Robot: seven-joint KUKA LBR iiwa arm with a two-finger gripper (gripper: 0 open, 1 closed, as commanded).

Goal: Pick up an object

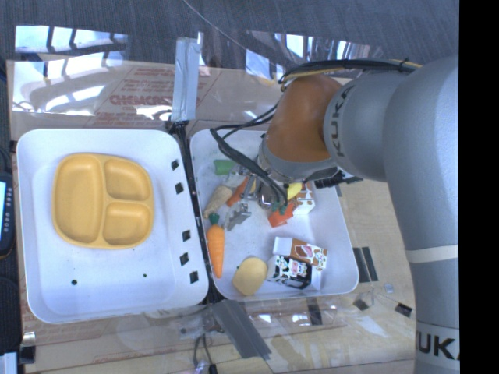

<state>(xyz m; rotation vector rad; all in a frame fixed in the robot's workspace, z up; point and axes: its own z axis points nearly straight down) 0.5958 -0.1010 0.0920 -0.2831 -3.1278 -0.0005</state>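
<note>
arm point(366, 131): big grey thing coming in from the right, orange band sitting right over the top part of the right bin, black cables looping off it

gripper point(248, 202): down inside the right bin, upper middle area, buried in a little clutter of toy food. honestly can't tell how it's set, the metal bits blur into the stuff around them

right bin point(343, 244): white, shallow, holds all the loose items

carrot point(216, 249): orange, lying along the left wall of the right bin, pointy end toward the bottom, just below the gripper

potato point(249, 276): yellowish lump near the bottom edge of the right bin, just right of the carrot tip, touching the carton

carton point(296, 263): small box with a cow-spot print and a brown top, lying on its side at the lower right of that bin

red piece point(281, 215): orange-red chunk just right of the gripper, under the wrist

green piece point(224, 165): small green bit near the top left of the right bin, above the gripper

tan piece point(218, 199): pale beige item just left of the gripper, looks like it's touching or almost

left bin point(39, 279): white, same kind, hinged edge to edge with the right one

tray point(101, 199): yellow divided plate, three sections, sitting in the upper half of the left bin

bench point(374, 318): light wood showing at the bottom right, grey tape strips on it
</note>
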